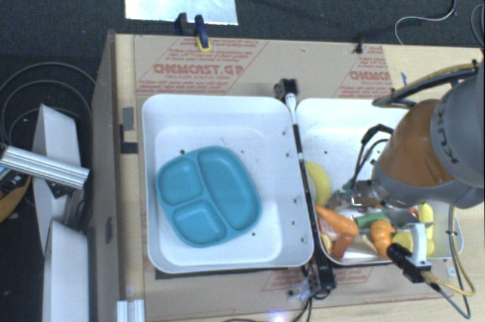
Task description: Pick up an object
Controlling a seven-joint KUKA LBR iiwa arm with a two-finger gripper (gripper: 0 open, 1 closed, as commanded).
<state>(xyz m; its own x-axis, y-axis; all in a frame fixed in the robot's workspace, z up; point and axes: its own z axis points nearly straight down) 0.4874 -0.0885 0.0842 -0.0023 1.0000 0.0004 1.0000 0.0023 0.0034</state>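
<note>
Here, left bin [163, 161] carries a blue divided plate [208, 194]; in the right bin [333, 120], a banana [319, 182], carrot [336, 220] and other toy food lie heaped just beside and under the gripper [362, 201], grip state indiscernible.

Arm [436, 150] bent low, wrist down

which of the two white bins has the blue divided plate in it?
The left bin. The blue three-compartment plate lies flat on its floor. The right bin instead holds a heap of orange and yellow items, with the arm over it.
</note>
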